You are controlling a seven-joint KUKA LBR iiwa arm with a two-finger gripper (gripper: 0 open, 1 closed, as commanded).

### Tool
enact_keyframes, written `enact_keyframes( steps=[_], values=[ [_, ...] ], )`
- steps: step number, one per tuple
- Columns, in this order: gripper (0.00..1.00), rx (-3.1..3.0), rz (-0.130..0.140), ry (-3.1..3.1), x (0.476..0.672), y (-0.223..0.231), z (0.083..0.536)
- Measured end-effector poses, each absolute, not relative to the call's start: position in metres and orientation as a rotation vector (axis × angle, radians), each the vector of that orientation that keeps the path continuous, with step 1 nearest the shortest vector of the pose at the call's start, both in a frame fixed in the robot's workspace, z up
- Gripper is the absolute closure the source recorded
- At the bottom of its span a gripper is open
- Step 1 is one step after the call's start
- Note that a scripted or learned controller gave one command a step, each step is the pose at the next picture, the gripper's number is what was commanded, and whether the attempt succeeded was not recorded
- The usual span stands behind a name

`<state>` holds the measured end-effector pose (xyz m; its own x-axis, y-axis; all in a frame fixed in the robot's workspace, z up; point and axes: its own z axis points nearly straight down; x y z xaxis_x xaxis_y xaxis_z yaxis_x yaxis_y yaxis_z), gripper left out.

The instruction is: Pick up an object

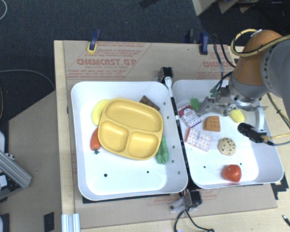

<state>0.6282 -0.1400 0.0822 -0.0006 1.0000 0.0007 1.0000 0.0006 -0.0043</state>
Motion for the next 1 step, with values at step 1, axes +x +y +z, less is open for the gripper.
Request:
enact_keyframes(
  steps=[1],
  values=[
    [1.00,-2.222,-0.001,-2.222,0.6295,-0.1403,0.0958]
  ],
)
